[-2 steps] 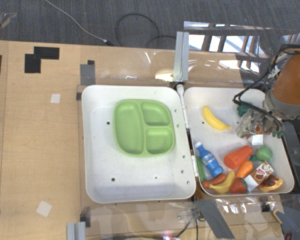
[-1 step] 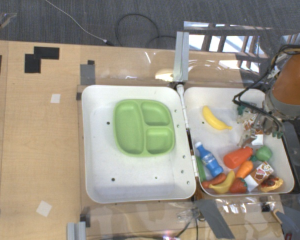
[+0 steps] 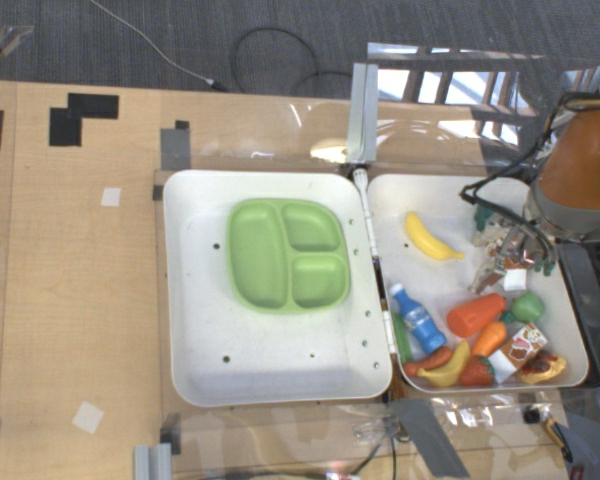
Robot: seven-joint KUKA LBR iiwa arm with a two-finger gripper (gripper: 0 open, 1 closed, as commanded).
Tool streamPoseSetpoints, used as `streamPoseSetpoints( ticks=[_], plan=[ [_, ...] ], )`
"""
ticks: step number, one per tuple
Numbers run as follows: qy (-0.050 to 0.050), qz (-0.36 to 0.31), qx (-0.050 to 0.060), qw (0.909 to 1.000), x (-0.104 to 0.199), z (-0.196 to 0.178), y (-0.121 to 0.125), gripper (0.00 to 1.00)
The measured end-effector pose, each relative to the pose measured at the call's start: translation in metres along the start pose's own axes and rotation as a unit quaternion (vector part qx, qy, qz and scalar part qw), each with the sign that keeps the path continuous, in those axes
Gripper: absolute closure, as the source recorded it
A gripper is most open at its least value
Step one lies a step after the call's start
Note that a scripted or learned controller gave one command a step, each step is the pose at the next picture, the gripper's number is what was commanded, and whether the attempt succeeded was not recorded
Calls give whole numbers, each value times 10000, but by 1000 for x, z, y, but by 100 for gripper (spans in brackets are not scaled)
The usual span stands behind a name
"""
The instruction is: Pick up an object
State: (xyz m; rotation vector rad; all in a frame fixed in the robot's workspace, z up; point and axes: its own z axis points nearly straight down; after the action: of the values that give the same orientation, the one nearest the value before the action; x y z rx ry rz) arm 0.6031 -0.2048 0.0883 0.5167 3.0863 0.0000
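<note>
The light wooden bench top (image 3: 70, 298) carries black square markings near its upper-left corner and stands on dark grey carpet (image 3: 180, 18), across which thin cables run. Two shallow white plastic bins sit side by side on the bench.

The left white bin (image 3: 210, 368) contains one light green plastic tray with three compartments (image 3: 286, 255), lying flat near the bin's centre.

The right white bin (image 3: 420, 288) contains the loose items. A yellow toy banana (image 3: 429, 238) lies alone in the upper part of the bin. A blue bottle with a white cap (image 3: 417, 320) lies tilted along the left wall. A red-orange toy pepper (image 3: 476, 314), an orange toy carrot (image 3: 489, 339), a small green round piece (image 3: 527, 307) and a brown-and-white printed packet (image 3: 526, 345) are clustered in the lower right corner, touching one another. A second yellow curved toy (image 3: 446, 367) lies along the lower wall.

The grey arm with the orange band (image 3: 580, 163) enters from the right. The two-finger gripper (image 3: 507, 258) hangs above the upper right area of the right bin, just above the cluster. Whether the fingers are open or closed cannot be determined.
</note>
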Motion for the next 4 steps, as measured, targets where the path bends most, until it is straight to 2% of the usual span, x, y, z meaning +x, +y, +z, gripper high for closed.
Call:
streamPoseSetpoints(
  ticks=[1,2,3,4],
  plan=[
    [-6,-213,-10,9998,61,-2,67,0],
    [-10,-676,-10,9977,36,-1,114,0],
    [-21,-528,-6,9986,91,-3,67,0],
    [-46,-219,-9,9997,127,-4,61,0]
  ],
)
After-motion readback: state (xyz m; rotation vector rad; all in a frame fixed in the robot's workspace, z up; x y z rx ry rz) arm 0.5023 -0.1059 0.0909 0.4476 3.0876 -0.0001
